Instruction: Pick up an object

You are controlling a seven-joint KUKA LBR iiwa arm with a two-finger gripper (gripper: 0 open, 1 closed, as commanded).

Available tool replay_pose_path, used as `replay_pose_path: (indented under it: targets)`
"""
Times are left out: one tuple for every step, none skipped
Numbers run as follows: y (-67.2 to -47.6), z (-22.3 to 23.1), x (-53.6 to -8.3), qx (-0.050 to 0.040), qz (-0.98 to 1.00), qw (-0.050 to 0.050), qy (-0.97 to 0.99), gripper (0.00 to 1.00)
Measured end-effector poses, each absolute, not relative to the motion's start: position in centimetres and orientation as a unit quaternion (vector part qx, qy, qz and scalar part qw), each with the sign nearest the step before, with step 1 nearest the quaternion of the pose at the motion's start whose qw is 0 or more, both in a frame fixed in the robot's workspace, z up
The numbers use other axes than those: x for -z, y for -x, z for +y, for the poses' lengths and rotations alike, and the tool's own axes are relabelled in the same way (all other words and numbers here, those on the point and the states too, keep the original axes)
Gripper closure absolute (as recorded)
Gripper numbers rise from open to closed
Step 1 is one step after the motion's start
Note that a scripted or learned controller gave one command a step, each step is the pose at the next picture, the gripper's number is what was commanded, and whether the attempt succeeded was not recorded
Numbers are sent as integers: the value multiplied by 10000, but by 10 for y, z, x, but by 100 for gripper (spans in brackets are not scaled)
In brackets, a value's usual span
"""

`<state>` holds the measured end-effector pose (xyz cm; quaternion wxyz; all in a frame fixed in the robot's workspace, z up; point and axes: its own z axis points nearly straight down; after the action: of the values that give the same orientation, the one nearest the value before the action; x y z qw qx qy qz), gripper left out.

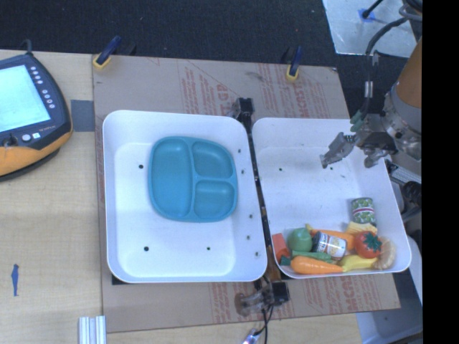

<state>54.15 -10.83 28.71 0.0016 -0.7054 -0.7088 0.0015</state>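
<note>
- Nearest the camera, at about 5 o'clock in the view, a heap of toy food crowds the near corner of the right bin (287, 138): a carrot (315, 266), a small jar (330, 245), a tomato (368, 244), a green piece (301, 240) and a striped can (363, 211), most of them touching one another
- The gripper (353, 151) hangs at 3 o'clock over the far half of that bin, fingers spread with nothing between them, well apart from the heap
- Likely fault: a descent from here would close on bare bin floor, since no object lies under the fingers
- If it goes for the heap, the pieces are so packed that a finger could land on top of one, or wedge two together and lift neither
- The can stands a little apart at the heap's 12 o'clock side and looks the easiest target, though it may tip if nudged
- The left bin (125, 256) at 9 o'clock holds a blue divided plate (192, 178)
</note>
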Motion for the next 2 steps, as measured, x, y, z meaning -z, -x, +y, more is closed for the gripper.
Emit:
replay_pose_path:
  targets:
    - [-501,-129,-112,-24,-7089,31,7053,0]
    - [-477,-182,-91,21,-7106,77,7035,0]
